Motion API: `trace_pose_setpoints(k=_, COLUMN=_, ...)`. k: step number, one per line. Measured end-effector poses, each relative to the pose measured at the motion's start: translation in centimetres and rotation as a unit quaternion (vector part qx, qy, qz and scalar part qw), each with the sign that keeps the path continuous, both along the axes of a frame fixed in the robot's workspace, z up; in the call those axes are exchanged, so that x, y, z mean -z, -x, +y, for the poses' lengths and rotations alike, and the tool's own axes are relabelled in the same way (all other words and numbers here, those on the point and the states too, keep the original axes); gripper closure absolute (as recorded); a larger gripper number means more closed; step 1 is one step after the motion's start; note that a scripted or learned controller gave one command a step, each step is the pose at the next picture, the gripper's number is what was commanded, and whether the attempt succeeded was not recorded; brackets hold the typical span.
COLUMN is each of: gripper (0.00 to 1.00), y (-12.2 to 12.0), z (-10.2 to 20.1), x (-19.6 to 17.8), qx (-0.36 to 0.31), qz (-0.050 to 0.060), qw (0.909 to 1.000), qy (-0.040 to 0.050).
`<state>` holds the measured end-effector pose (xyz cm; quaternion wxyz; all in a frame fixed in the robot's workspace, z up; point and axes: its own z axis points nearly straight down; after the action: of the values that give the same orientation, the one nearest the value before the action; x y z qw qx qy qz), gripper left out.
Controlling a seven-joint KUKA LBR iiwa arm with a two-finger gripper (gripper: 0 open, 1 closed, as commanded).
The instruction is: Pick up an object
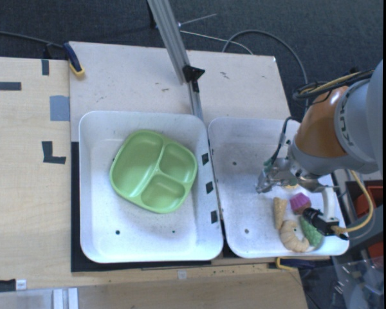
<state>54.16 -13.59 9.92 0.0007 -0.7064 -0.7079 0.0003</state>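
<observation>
Camera view has a pink block (pixel 300 203), a tan piece (pixel 280 212), a curved tan piece (pixel 294 240) and a green piece (pixel 313 234) clustered in the lower right corner of the right bin (pixel 244 153). The gripper (pixel 264 184) hangs just left of the pink block; whether it is released or clenched cannot be told. A green divided plate (pixel 153 171) lies in the left bin (pixel 96 227).

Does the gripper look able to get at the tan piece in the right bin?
Probably yes. The gripper hangs over the right bin, close beside the tan piece, with nothing lying on top of it. A pink thing and a green thing crowd one side, though.
</observation>
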Motion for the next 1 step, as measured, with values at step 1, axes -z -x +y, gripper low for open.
trace_pose_setpoints(k=1, gripper=1.00, y=-0.13, z=-0.20, x=-6.29, qx=0.000, qz=-0.003, qw=1.0000, qy=0.0009)
